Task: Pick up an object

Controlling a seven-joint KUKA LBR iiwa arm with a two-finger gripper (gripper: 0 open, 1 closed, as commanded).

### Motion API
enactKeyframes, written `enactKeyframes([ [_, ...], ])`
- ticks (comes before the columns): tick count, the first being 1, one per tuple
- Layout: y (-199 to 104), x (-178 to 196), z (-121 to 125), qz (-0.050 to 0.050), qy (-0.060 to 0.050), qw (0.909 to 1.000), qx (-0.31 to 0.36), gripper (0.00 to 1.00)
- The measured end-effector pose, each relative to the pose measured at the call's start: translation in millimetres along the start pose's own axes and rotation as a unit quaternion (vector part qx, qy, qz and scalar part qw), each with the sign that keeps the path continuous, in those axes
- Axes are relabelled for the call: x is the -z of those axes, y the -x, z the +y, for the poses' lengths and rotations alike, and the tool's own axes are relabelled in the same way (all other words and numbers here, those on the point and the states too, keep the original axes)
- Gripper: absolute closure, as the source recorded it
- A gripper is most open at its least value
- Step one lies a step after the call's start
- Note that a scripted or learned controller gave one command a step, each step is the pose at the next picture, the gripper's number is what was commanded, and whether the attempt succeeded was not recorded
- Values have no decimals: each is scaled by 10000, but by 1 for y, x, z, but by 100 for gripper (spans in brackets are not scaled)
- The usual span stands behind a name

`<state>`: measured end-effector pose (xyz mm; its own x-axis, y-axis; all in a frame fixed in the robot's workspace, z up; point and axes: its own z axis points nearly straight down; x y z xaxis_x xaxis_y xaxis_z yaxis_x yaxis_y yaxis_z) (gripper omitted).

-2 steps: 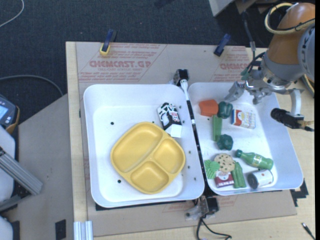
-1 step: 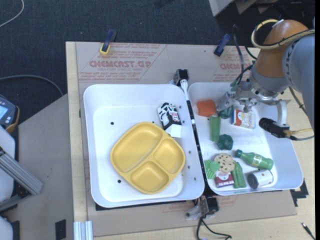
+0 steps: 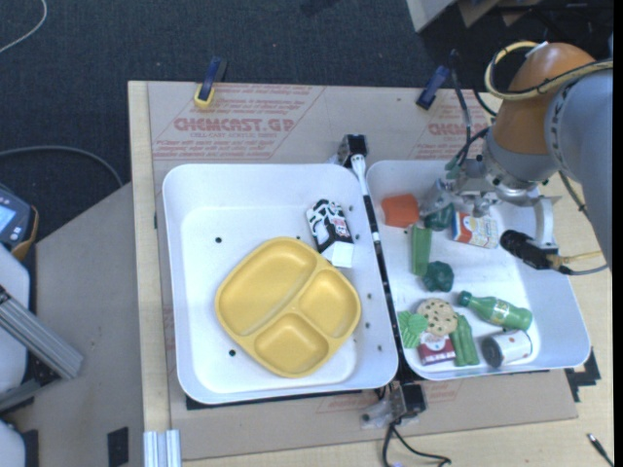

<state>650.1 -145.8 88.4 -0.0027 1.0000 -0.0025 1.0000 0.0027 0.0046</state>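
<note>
**My arm over the right bin's clutter**

In the left bin [image 3: 185, 197] lies a yellow divided plate [image 3: 288, 305], with a small black-and-white item [image 3: 329, 222] just beyond it. In the right bin [image 3: 569, 309] an orange block [image 3: 399, 209], green bottle [image 3: 496, 309] and cookie [image 3: 437, 315] lie. My gripper [image 3: 465, 205] hovers by a red-and-white carton [image 3: 476, 230]; I cannot tell my fingers' spread.
</note>
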Motion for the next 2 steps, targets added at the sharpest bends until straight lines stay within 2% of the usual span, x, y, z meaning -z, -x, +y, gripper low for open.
enactKeyframes([
  [1,0,14,2,-2,42,10000,-3,100],
  [2,-2,61,12,2,9,10000,-7,100],
])
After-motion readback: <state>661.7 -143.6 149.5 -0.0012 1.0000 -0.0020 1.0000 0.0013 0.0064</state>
